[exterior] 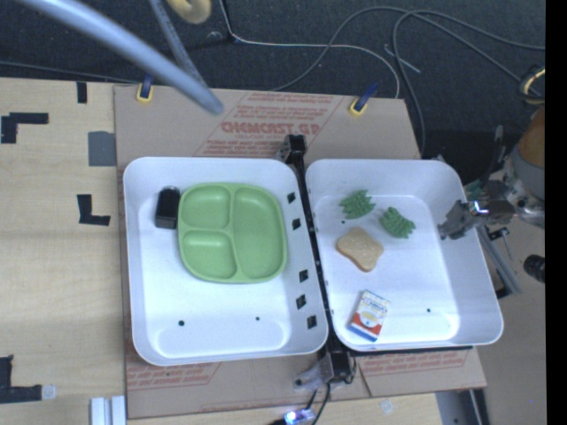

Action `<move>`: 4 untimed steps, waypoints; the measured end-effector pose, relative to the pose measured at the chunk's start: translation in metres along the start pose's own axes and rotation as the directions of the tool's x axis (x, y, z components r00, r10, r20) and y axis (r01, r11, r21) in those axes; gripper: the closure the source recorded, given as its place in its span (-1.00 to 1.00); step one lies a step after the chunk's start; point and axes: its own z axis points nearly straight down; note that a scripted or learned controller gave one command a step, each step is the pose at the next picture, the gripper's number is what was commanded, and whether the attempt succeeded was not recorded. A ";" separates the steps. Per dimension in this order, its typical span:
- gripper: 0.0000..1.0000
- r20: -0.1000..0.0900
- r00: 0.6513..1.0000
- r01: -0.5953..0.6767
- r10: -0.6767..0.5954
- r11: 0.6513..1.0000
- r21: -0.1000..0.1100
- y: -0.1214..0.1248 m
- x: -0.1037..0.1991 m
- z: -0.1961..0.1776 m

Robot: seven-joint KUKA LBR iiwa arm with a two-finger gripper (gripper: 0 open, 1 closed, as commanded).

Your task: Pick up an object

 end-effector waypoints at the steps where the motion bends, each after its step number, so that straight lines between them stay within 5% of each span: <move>1: 1.00 0.000 1.000 0.000 0.000 1.000 0.001 0.001 0.000 -0.023; 4: 1.00 -0.003 1.000 0.005 -0.005 1.000 0.004 -0.005 0.152 -0.008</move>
